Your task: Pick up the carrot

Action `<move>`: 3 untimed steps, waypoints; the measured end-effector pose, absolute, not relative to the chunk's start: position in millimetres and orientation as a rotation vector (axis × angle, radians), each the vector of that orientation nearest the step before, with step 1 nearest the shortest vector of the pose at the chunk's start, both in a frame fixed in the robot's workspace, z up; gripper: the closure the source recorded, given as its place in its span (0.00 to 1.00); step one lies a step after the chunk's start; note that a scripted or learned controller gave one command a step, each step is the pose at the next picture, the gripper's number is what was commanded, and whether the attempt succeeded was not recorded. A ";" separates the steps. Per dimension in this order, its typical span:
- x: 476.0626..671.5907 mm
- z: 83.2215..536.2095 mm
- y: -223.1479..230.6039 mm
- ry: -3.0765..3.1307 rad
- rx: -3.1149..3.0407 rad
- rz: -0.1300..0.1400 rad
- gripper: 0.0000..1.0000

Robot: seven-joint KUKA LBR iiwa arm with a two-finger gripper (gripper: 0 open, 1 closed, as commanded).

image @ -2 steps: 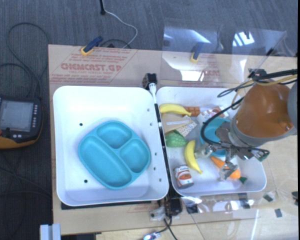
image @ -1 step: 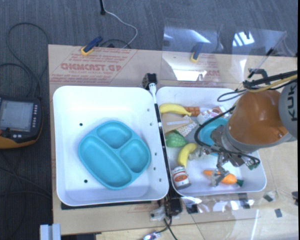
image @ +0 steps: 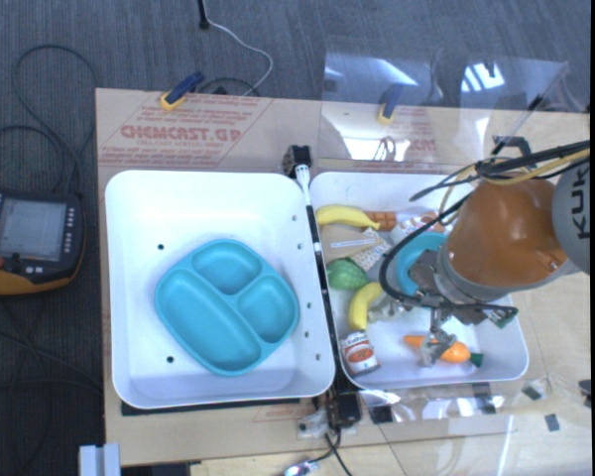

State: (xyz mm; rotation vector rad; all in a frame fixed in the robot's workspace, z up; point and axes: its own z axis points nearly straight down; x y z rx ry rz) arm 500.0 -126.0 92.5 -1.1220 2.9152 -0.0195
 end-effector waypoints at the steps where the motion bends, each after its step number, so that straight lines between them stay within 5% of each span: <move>1: 500.5 92.2 -131.7 2.740 -1.493 -0.013 0.00; 3: 495.4 91.7 -136.1 3.089 -0.503 -0.014 0.00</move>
